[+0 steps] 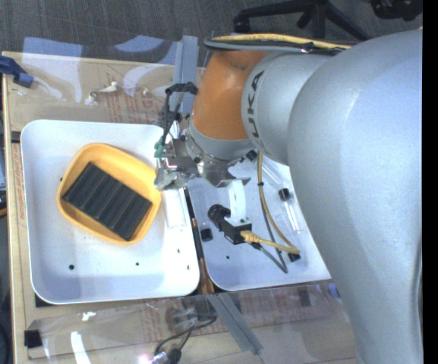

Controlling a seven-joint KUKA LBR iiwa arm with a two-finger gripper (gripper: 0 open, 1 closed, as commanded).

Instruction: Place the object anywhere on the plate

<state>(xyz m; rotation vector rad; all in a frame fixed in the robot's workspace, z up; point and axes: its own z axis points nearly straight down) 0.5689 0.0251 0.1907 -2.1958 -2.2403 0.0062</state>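
gripper (174,174) hovering at yellow plate's (76,174) right rim; cannot tell its state | dark ribbed rectangular object (106,199) lying on the plate, in left bin (105,279) | judged light, stiff, grooved; best grasped across its short sides

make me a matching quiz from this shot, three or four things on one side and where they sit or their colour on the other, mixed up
Things:
1. plate
2. dark ridged block
3. band
4. tool

Descriptions:
A. orange, above the wrist
B. yellow, in the left bin
C. at the plate's right rim, near the gap between the bins
D. lying on the plate

Pairs: 1-B, 2-D, 3-A, 4-C
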